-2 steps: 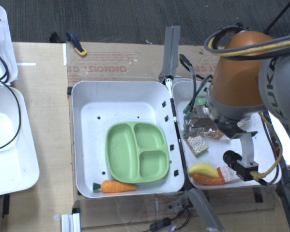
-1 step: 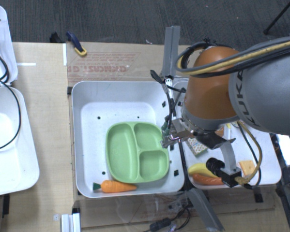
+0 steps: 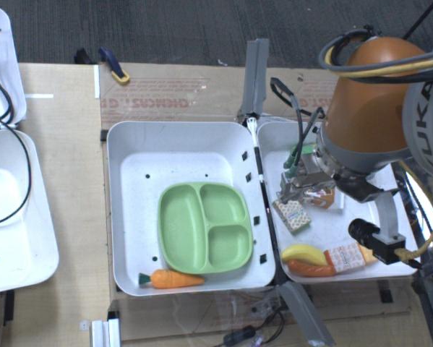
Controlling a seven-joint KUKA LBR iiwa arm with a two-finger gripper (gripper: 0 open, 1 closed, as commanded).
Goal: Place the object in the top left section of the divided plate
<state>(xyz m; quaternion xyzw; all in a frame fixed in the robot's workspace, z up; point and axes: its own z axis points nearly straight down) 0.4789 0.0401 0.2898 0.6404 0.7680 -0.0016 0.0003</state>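
Camera view, green divided plate (image 3: 204, 228) in the left bin (image 3: 129, 194), carrot (image 3: 174, 280) just below the plate, gripper (image 3: 297, 194) right of the plate over the right bin (image 3: 332, 223), finger state cannot be told, patterned packet (image 3: 292, 215) beneath it, banana (image 3: 303, 253) and hot dog (image 3: 310, 268) lower right of the plate.

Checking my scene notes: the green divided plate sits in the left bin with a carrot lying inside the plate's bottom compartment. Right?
Not quite. In the camera view the carrot lies on the left bin floor, just outside the green divided plate, below its lower edge.
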